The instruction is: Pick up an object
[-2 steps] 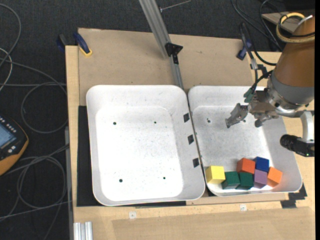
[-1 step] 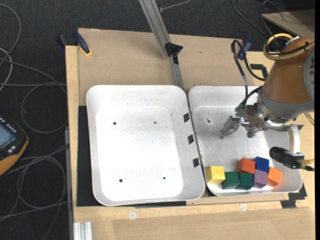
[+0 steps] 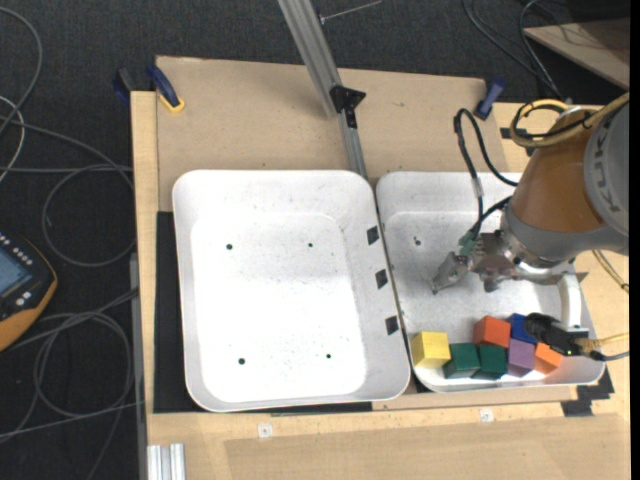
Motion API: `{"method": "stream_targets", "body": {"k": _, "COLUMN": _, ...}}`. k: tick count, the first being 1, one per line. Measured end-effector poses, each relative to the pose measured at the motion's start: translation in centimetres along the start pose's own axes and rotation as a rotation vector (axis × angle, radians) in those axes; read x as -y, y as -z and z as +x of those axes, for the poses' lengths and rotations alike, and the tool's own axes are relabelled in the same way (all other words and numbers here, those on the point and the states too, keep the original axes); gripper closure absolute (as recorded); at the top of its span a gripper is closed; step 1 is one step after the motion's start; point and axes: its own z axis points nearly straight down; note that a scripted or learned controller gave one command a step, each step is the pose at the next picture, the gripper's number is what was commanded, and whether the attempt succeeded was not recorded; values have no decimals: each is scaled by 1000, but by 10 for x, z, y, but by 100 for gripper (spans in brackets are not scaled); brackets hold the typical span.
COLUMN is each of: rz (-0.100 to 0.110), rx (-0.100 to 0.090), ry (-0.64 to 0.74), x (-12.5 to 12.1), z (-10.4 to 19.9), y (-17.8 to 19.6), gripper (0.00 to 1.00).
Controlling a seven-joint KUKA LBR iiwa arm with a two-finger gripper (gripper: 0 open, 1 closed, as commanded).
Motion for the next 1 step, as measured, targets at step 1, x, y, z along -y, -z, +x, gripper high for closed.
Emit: {"method": "stream_targets", "body": {"k": 1, "rz": -10, "rx": 0, "ry": 2, "x": -2, "z": 1, "y": 15, "gripper": 100}}
